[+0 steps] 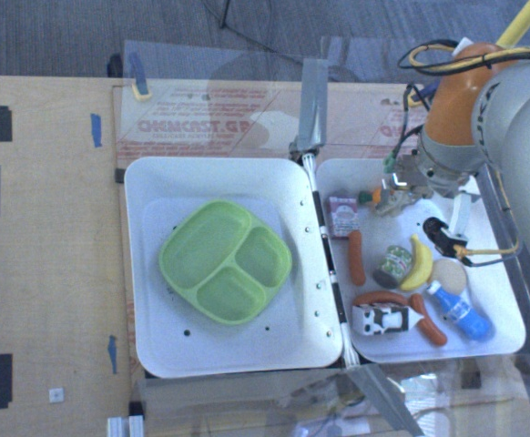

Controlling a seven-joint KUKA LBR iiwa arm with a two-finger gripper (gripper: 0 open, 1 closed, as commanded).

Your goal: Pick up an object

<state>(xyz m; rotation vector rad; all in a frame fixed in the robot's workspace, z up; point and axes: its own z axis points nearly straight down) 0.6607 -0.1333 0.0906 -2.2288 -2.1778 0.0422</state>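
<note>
The right bin (511, 335) holds several small objects: a maroon box (342, 215), a red sausage (356, 256), a green-and-white can (395, 262), a banana (420, 262), a beige round piece (449, 276), a blue bottle (461, 312), two more sausages (381, 297) (432, 324) and a black-and-white cow-patterned item (381, 319). My gripper (394, 194) hangs low over the bin's far part, just right of the maroon box and beside a small orange piece (365, 196). I see nothing clearly between its fingers.
The left bin (156, 335) holds a green divided plate (227, 260). A metal divider (312, 107) stands behind the gap between the bins. The grey arm with its orange band (461, 107) and cables (484, 248) covers the right bin's far right corner.
</note>
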